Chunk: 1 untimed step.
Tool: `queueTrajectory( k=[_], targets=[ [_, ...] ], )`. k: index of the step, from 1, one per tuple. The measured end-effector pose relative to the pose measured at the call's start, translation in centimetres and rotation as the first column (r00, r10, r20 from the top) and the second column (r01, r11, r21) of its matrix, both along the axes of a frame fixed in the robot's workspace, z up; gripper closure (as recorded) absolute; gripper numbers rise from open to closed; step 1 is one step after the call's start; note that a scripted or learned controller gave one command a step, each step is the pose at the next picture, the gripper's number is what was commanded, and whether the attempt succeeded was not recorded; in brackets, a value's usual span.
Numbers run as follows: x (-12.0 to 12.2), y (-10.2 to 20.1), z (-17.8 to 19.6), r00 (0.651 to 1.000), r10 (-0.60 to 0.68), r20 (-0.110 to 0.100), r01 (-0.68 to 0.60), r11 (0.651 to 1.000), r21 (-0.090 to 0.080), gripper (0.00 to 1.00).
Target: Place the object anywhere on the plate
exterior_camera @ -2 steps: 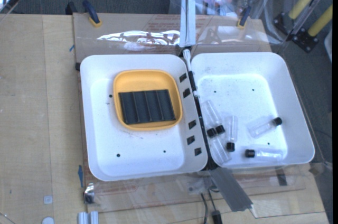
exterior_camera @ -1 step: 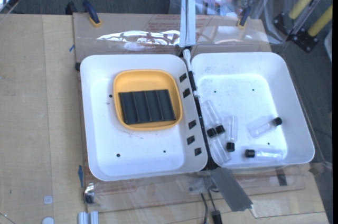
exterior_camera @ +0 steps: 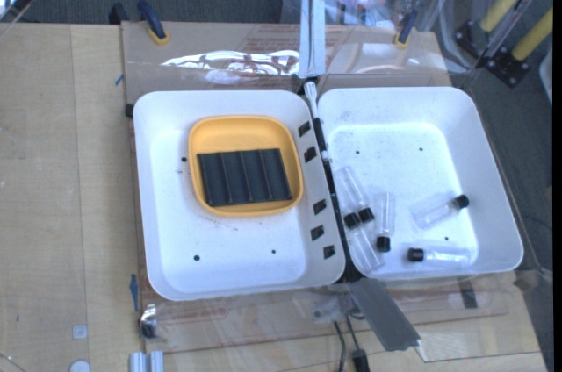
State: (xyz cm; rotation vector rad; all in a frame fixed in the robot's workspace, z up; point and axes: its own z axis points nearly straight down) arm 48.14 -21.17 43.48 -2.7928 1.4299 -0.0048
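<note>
Bench: pale wooden bench top (exterior_camera: 61,186), seen at the frame's left and under both bins.
Left bin: shallow white plastic bin (exterior_camera: 158,212), left of centre.
Plate: yellow rounded-square plate (exterior_camera: 241,127), set in the left bin.
Object: black ribbed rectangular slab (exterior_camera: 243,176), laid flat on the plate.
Right bin: shallow white plastic bin (exterior_camera: 395,125), touching the left bin.
Vials: clear plastic vials with black caps (exterior_camera: 437,209), scattered in the right bin's lower part.

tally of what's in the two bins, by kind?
Yellow plate: 1, in the left bin
Dark ribbed block: 1, lying on the plate
Clear vials with black caps: 5, in the right bin, at and
Total: 7
</note>
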Motion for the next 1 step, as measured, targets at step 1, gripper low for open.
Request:
queueTrajectory(
  k=[1],
  targets=[
    [-0.02,0.04,-0.04,0.892,0.451,0.001,-0.451,0.892,-0.001,1.00]
  ],
)
